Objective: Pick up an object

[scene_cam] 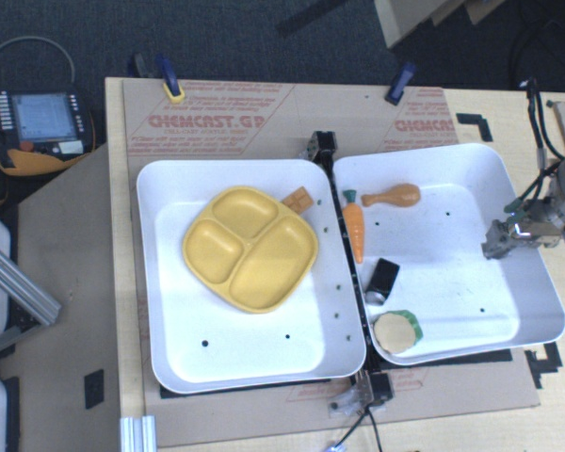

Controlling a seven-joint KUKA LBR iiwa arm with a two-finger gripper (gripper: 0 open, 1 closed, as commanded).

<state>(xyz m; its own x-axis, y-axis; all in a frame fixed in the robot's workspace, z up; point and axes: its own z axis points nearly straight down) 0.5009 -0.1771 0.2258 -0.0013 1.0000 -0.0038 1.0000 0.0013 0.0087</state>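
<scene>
In the left bin lies a yellow divided plate, flat, with a small brown block just at its upper right rim. The right bin holds an orange carrot along its left wall, a tan wooden pin, a black block, and what may be a sandwich

— Where is the tool?

— At the end of the arm, which comes in from the camera view's right edge; the tool is its leftmost part.

— And its pose?

— Metal-grey and low, pointing left, with cables looping above and behind it. Too small and blurred to read the tip.
</scene>
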